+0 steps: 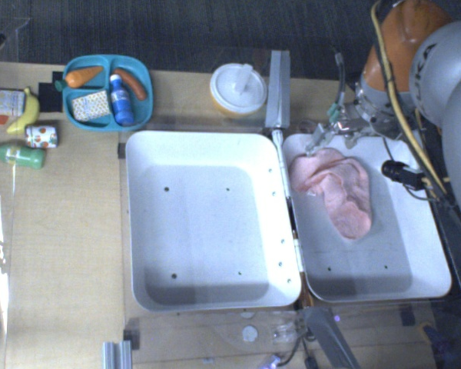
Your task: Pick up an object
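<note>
A crumpled pink cloth (338, 191) lies in the upper middle of the right bin (403, 271). It is the one object in that bin. My gripper (332, 135) hangs over the bin's far edge, just above the top of the cloth, at the end of the grey arm with the orange band (403, 29). The gripper points down and left toward the cloth. I see nothing held in it.
The left bin (207, 229) sits beside the right one, with a metal divider (276, 91) between them at the back. On the bench to the far left are a blue tray of toy food (107, 91), a round yellow-white container (238, 88), a banana (24, 112), a can (41, 136) and a green bottle (15, 155). Black cables (415, 177) run over the right bin's right side.
</note>
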Robot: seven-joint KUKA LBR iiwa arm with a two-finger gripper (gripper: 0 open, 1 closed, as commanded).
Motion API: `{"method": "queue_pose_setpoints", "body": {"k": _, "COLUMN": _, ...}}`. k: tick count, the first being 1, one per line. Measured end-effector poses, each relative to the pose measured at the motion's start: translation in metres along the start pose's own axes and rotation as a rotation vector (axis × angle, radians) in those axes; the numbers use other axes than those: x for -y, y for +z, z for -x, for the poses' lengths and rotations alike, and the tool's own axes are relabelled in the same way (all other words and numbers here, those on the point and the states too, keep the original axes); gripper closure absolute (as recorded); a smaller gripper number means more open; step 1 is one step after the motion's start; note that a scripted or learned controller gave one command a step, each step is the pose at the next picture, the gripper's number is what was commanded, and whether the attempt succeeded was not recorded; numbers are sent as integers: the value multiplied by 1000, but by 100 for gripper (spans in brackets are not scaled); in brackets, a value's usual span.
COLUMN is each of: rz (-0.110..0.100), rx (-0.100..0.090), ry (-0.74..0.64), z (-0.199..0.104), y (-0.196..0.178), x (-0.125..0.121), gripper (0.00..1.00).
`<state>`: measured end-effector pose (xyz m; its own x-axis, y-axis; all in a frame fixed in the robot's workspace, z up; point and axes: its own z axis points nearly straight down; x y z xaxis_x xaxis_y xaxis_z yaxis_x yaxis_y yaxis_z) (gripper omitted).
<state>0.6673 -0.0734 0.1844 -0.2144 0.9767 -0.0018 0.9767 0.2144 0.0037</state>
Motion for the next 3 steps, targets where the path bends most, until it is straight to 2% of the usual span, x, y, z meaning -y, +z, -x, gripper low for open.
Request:
{"method": "queue_pose_setpoints", "body": {"k": 1, "rz": 2, "rx": 0, "ry": -40, "z": 40, "y": 89, "x": 8, "gripper": 0}}
{"method": "queue_pose_setpoints", "body": {"k": 2, "rz": 11, "rx": 3, "ry": -40, "z": 15, "y": 93, "x": 105, "gripper": 0}}
{"method": "queue_pose_setpoints", "body": {"k": 3, "rz": -1, "rx": -1, "ry": -179, "z": 4, "y": -28, "x": 107, "gripper": 0}}
